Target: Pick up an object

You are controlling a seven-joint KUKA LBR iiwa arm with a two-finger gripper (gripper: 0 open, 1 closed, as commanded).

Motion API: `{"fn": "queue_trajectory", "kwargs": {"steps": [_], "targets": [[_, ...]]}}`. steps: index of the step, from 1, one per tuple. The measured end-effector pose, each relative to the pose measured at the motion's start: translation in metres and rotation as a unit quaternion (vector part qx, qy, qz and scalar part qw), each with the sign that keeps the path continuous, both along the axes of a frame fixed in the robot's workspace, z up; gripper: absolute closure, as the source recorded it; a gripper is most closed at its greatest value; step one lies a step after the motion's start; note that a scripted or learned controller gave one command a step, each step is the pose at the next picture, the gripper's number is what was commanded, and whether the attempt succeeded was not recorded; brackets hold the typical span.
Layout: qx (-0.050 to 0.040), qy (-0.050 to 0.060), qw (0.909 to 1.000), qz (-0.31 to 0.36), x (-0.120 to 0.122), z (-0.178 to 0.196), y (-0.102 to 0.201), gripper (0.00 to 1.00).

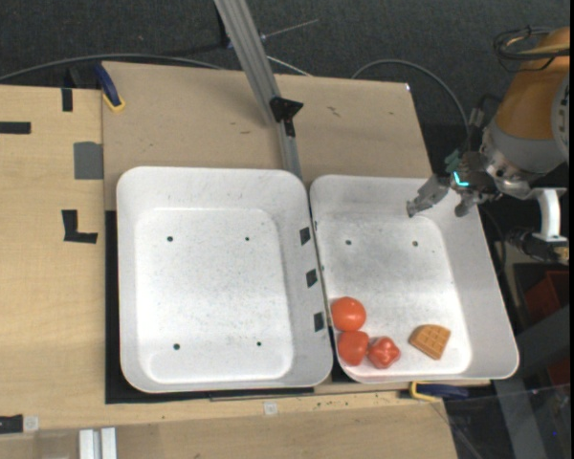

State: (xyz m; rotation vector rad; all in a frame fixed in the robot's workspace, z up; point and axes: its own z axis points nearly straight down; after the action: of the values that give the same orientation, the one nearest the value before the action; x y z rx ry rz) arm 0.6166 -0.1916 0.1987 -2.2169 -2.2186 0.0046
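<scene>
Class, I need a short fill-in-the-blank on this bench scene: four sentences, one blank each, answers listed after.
1. All the objects lie in the ____ bin as the camera sees it.
2. The waffle-like piece is tan, while the other three objects are ____.
3. The gripper hangs over the bin's ____ corner.
4. The left bin touches the other along one ____.

Answers: right; red; upper right; side

Both bins, left point(143, 256) and right point(478, 285), are showing smooth white plastic with a dull sheen, speckled with fine dark scuffs. The bench point(38, 256) is presenting pale matt wood marked with strips of black tape point(74, 226). A slanting rail point(249, 41) is looking like brushed grey metal. The arm point(531, 108) is showing a glossy orange band. The tomatoes point(348, 314) are appearing smooth and shiny; the waffle point(430, 339) is appearing rough and matt.
</scene>
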Motion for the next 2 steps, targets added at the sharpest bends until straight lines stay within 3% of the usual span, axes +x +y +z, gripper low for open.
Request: {"fn": "queue_trajectory", "kwargs": {"steps": [1, 2], "targets": [[-0.0011, -0.002, 1.0000, 0.001, 0.001, 0.003, 0.000, 0.00], [-0.0008, 0.001, 1.0000, 0.000, -0.002, -0.062, 0.000, 0.00]]}}
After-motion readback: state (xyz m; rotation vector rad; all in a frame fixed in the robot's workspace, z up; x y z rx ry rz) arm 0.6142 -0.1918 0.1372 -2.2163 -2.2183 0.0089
